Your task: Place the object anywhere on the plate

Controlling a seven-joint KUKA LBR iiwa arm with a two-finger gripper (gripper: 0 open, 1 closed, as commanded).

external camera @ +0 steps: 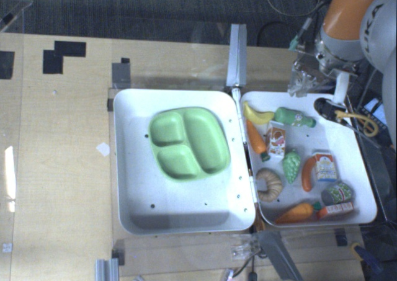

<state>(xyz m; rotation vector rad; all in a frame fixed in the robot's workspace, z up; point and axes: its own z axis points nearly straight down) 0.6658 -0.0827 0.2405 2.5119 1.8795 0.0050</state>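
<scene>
A light green plate (189,143) with three compartments lies in the left white bin (133,199), with nothing on it. My gripper (303,81) hangs over the back edge of the right bin (367,202), just behind a green bottle-shaped toy (294,117) and a yellow banana (257,114). Nothing shows in the gripper. The right bin also holds an orange carrot (256,139), a small red-and-white carton (276,140), a green knobbly fruit (291,165) and a brown pastry ring (269,185).
Further right in the same bin lie an orange-red oblong (307,175), a small carton (324,167), a green-topped can (338,193) and a second carrot (296,213). A metal divider post (236,56) stands between the bins. Cables (347,115) trail at the right.
</scene>
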